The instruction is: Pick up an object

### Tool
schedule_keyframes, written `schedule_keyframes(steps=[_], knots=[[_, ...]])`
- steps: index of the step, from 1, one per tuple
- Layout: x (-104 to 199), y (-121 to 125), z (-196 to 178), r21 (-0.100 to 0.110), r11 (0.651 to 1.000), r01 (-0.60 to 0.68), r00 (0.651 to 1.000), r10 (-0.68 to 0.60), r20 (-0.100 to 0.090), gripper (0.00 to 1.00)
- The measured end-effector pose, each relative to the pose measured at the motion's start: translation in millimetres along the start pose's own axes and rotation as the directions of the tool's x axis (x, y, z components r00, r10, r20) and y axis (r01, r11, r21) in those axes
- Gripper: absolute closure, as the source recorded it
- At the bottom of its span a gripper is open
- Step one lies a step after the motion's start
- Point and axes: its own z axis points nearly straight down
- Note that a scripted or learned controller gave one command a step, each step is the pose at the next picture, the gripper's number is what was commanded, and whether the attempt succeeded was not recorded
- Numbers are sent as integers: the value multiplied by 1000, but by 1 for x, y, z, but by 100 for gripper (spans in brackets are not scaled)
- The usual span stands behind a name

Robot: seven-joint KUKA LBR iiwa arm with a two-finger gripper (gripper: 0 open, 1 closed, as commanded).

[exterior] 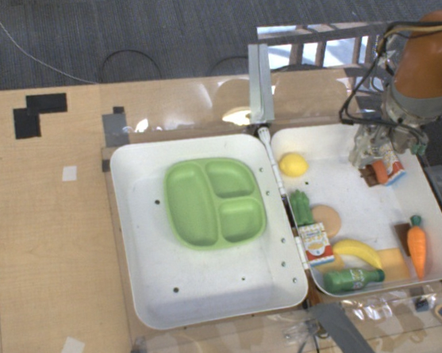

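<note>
My gripper [380, 160] hangs low over the far right corner of the right bin [342, 189], under the orange wrist band. Directly beneath its tip lies a small red, white and blue carton [387, 173], partly hidden by the gripper; whether the two touch is unclear. Other objects in this bin: a yellow lemon [292, 164] at the far left, a green vegetable [299, 204], a tan round piece [326, 219], a small printed carton [316, 245], a banana [356, 251], a green bottle [353, 278], a yellow block [392, 259] and a carrot [416, 245].
The left bin [149, 244] holds a green divided plate [214, 202]. A metal post [258, 83] rises behind the wall between the bins. Cables loop around the wrist near the right bin's far rim. Bare white floor lies in the right bin's middle.
</note>
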Motion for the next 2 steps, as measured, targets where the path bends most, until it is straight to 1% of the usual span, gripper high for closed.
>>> schedule_keyframes(steps=[1,2], knots=[[0,0,1,0,1000,0,1000,0,-1,0],[49,-4,13,-5,921,389,921,-389,-8,0]])
